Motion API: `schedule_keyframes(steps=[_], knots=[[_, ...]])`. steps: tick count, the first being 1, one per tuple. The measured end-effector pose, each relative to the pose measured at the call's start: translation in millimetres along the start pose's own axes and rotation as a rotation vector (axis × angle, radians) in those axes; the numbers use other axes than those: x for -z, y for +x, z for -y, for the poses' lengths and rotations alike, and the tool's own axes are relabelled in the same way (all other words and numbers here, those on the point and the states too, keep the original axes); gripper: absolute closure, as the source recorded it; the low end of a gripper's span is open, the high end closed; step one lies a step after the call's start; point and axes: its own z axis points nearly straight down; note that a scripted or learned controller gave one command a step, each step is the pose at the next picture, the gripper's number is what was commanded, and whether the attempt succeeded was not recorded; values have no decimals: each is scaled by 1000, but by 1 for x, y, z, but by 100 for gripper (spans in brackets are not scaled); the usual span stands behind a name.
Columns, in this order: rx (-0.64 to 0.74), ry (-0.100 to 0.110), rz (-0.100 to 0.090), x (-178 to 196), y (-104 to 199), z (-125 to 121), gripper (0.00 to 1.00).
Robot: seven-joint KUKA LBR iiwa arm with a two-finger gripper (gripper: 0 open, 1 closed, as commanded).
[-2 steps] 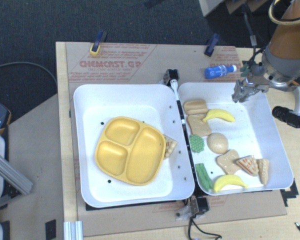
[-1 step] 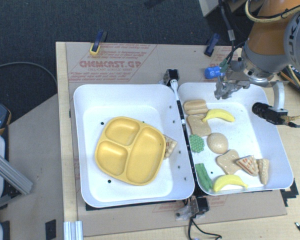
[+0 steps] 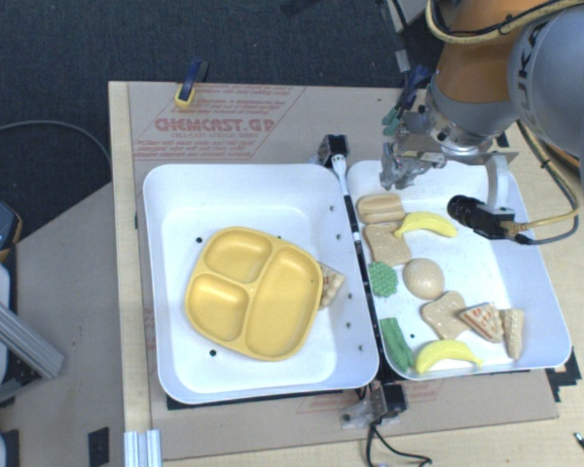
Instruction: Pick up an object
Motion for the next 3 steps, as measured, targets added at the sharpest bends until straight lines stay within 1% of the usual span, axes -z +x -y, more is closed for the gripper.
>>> schedule_keyframes(steps=[1, 2, 3], knots=[[-4, 5, 2, -13, 46, -2, 100], [-4, 6, 2, -17, 83, 1, 100], [-6, 1, 2, -1, 86, 8, 100]])
